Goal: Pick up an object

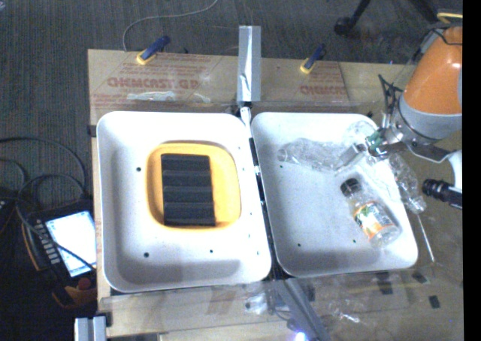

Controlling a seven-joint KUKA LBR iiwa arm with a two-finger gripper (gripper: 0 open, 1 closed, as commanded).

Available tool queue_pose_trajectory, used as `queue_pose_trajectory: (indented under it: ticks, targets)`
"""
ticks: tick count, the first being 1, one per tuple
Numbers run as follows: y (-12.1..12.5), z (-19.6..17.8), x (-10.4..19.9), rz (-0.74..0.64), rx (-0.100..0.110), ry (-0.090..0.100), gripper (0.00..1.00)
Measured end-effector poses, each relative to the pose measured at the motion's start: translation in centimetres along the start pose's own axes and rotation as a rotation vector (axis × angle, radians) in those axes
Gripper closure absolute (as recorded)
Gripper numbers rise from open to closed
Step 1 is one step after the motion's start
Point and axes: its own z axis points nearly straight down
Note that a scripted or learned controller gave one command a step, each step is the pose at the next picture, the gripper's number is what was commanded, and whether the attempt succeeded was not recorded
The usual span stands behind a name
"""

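Behind crumpled plastic (319, 153), gripper (373, 144) half-hidden.

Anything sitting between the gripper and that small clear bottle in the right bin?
Nothing visible. The gripper hangs over the right white bin, and bare floor separates it from the small clear plastic bottle.

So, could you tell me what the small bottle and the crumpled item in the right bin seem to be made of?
The bottle looks like clear glossy plastic: see-through body, dark cap, orange-green label. The crumpled item appears to be thin transparent film or a crushed plastic bottle; its wrinkles glint, but the shape is unclear.
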Motion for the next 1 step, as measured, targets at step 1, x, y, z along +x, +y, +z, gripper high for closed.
queue_pose_trajectory:
  ticks: [1]
  targets:
    - [4.50, -1.25, 3.85, -0.029, 0.001, 0.001, 1.00]
